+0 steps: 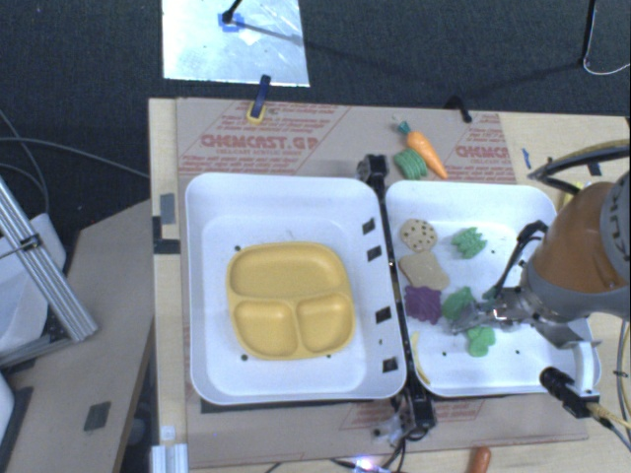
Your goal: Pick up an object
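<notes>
Two shallow white bins sit side by side on a bench covered with printed cardboard. Left bin: holds a yellow divided plate with one long compartment above two smaller ones, lying flat near the centre. Right bin: holds a scatter of small toy foods, namely a round speckled cookie, a tan piece just below it, a purple piece lower still, a green piece near the middle of the bin, a second green piece just right of the purple one, and a third green piece below that. Arm: grey with an orange band, entering from the right and reaching over the right bin. Gripper: lowered between the second and third green pieces, close to both; its fingers are too blurred to tell whether they stand apart or closed, or whether any piece lies between them. Outside the bins, on the cardboard above the right bin: a toy carrot beside a small green piece.
</notes>
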